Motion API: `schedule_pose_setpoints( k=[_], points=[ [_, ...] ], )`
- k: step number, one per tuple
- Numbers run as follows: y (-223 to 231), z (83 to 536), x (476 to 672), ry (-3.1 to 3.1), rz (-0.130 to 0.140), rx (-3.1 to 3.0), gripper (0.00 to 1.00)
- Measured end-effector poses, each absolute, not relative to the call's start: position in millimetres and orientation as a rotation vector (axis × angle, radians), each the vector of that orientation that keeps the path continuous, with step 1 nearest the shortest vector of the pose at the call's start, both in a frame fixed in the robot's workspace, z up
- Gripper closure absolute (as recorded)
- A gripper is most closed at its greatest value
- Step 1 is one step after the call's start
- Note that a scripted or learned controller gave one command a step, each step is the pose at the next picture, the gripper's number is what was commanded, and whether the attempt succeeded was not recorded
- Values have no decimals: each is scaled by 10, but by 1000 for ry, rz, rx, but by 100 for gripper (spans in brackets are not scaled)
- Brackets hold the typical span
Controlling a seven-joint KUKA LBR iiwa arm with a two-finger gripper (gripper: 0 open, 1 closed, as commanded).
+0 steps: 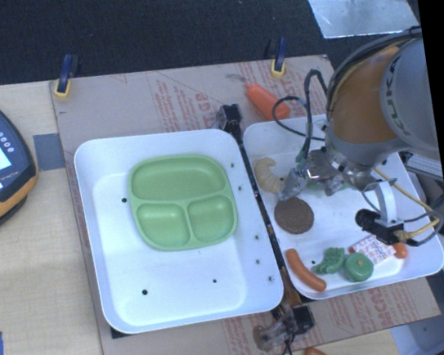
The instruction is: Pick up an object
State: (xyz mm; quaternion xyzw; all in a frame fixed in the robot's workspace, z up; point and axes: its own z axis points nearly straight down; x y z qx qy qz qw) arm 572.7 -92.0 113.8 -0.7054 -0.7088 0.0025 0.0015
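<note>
The jaws (304, 175) hang just above the brown disc (295, 215), beside the pale banana piece (269, 174); their spread is unreadable. Descending, they may nudge both apart and close on nothing.

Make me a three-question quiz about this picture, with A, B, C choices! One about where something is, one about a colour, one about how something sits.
1. Where is the green plate?
A. left bin
B. right bin
C. on the tablet

2. What colour is the round flat patty?
A. blue
B. brown
C. white

3. How does the sausage sit?
A. standing on end
B. hanging from the arm
C. lying flat in the bin

Answers: 1 A, it lies inside the left bin. 2 B, it looks dark brown against the white right bin. 3 C, it lies flat near that bin's front left corner.
</note>
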Motion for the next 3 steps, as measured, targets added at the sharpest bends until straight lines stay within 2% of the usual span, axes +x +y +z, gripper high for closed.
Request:
schedule_pose_setpoints(
  k=[1, 2, 3],
  points=[
    [-977, 935, 5218, -2228, 0, -2216, 0],
    [-1209, 938, 6246, -2227, -1, -2219, 0],
    [-1076, 939, 5823, -2226, 0, -2220, 0]
  ],
)
